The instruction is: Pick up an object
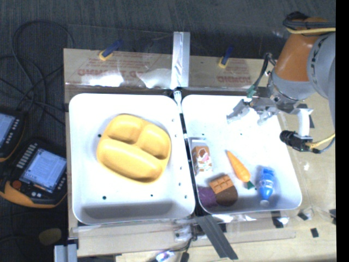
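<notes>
My pincer (pixel 251 113) hangs spread and empty over the right bin's (pixel 272 141) bare upper end. I judge it's high so I can choose among the toy carrot (pixel 238 166), blue bottle (pixel 266 183) and small carton (pixel 201 158) crowded low.

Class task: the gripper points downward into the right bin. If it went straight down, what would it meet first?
Probably the bare white floor of the right bin. The gripper hangs over its upper part, apart from the carrot; depth is unclear.

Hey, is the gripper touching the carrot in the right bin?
Apart. The camera view shows the gripper near the right bin's far side, with bare white bin floor between it and the carrot.
</notes>
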Available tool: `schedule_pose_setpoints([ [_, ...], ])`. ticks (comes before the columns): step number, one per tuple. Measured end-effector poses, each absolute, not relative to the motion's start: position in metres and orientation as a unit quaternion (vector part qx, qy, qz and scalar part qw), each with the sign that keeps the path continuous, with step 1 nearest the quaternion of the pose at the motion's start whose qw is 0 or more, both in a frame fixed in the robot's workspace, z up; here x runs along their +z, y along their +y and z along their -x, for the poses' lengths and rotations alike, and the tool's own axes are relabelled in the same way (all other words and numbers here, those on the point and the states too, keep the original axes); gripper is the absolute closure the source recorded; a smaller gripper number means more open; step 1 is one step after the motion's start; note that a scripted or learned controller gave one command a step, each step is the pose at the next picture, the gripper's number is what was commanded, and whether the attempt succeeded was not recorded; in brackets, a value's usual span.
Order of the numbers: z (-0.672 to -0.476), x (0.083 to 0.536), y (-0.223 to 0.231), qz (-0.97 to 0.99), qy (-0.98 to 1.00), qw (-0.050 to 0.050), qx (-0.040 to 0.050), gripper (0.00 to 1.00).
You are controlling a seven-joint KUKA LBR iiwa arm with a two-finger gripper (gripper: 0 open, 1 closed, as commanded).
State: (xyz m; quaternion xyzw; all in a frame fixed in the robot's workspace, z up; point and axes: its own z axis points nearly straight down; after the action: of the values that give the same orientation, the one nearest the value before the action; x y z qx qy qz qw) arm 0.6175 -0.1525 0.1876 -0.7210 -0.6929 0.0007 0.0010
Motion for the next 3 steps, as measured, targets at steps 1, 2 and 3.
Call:
schedule_pose_setpoints([
  [1,-0.557,0.092,-0.143,0.714,-0.700,0.000,-0.0002,0.00],
  [2,-0.557,0.101,-0.144,0.714,-0.700,0.000,-0.0001,1.00],
  [3,-0.598,0.208,-0.064,0.792,-0.611,0.000,0.0018,1.00],
])
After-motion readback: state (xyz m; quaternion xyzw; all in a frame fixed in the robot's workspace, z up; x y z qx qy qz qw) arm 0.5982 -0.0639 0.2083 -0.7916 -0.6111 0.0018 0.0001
